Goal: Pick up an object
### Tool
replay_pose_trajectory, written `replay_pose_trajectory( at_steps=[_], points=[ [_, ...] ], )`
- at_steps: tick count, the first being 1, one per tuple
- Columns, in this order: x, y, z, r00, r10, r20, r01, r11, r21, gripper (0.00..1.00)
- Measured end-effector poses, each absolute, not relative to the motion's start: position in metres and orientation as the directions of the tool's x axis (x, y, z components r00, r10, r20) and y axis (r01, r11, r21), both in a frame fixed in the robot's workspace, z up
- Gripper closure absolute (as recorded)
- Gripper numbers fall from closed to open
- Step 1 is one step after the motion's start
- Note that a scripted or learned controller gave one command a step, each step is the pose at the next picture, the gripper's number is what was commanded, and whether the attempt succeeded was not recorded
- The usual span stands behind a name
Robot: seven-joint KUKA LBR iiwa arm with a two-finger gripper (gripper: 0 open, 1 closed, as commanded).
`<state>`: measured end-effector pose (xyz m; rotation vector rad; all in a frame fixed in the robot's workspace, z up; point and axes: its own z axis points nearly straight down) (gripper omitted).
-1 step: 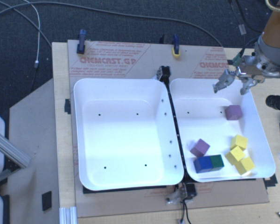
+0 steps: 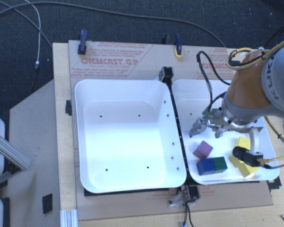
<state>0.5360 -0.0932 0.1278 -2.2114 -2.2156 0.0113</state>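
Purple caught the eye first: a small purple block (image 2: 203, 149), tilted on a corner, sat on the floor of the right bin (image 2: 189, 98), just below the gripper (image 2: 207, 126). The grey arm (image 2: 255, 86) with its orange band reached in from the right and hung over that bin. Its fingers looked spread apart, nothing between them, tips just above the block. Beside the purple one lay a blue block (image 2: 207, 166) touching a green block (image 2: 220, 163), with a yellow piece (image 2: 243, 145) near the bin's right edge. The left bin (image 2: 85, 126) stood alongside.
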Motion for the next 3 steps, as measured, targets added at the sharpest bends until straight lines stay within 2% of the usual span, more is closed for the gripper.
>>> replay_pose_trajectory(
  at_steps=[1,2,3],
  points=[
    [0.498,-0.106,0.086,0.002,1.0,0.001,1.0,-0.002,-0.005,0.0],
    [0.501,-0.105,0.099,0.0,1.0,0.0,1.0,0.0,0.002,1.0],
    [0.502,-0.035,0.192,-0.008,1.0,0.002,1.0,0.008,0.009,1.0]
  ],
)
